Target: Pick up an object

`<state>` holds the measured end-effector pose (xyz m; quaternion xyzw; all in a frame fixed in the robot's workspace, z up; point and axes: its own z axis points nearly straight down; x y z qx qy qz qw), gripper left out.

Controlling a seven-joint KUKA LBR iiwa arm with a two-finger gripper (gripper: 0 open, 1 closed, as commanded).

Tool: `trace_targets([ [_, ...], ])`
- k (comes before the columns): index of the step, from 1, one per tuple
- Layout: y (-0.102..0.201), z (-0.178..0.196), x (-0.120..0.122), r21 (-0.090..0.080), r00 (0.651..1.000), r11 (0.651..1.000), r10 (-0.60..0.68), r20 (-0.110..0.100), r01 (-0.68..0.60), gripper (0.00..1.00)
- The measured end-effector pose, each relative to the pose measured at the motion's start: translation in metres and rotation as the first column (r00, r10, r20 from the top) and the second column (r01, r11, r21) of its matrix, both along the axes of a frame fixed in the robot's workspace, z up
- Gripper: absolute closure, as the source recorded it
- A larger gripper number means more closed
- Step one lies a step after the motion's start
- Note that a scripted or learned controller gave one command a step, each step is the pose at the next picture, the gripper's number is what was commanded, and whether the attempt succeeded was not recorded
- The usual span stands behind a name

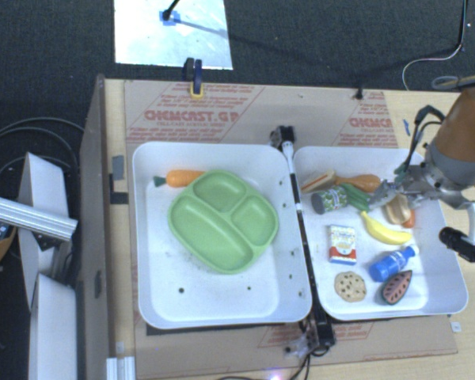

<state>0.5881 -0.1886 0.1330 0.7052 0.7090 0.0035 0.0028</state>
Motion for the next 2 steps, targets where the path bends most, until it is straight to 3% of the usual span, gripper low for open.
trace_targets([
  [1,0.0096,-0.0192,-0.0027,-0.01,1.0,1.0,-0.002,0.017,0.002,0.0],
  [2,0.0107,-0.0113,-0.0028,-0.008,1.0,1.0,0.0,0.016,0.0,1.0],
])
